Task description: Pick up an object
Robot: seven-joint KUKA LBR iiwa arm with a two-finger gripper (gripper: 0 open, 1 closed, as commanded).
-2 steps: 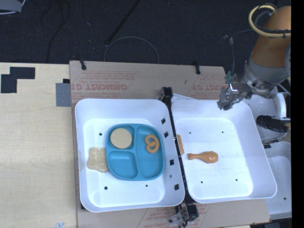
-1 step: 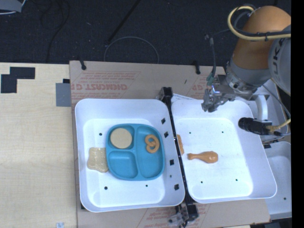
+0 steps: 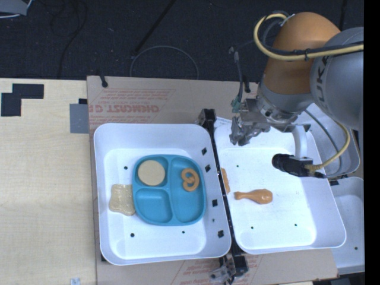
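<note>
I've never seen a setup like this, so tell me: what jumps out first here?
The big grey arm with its orange band reaches in from the right, its gripper hanging over the right bin's far edge. In the left bin sits a bright blue divided tray holding a round cracker and a pretzel. A toy chicken drumstick lies in the right bin.

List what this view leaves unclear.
- Gripper: small and dark over the right bin's far rim; jaws' state unreadable.
- Orange strip by the divider: too small to identify.
- Pale piece: partly tucked under the blue tray.
</note>
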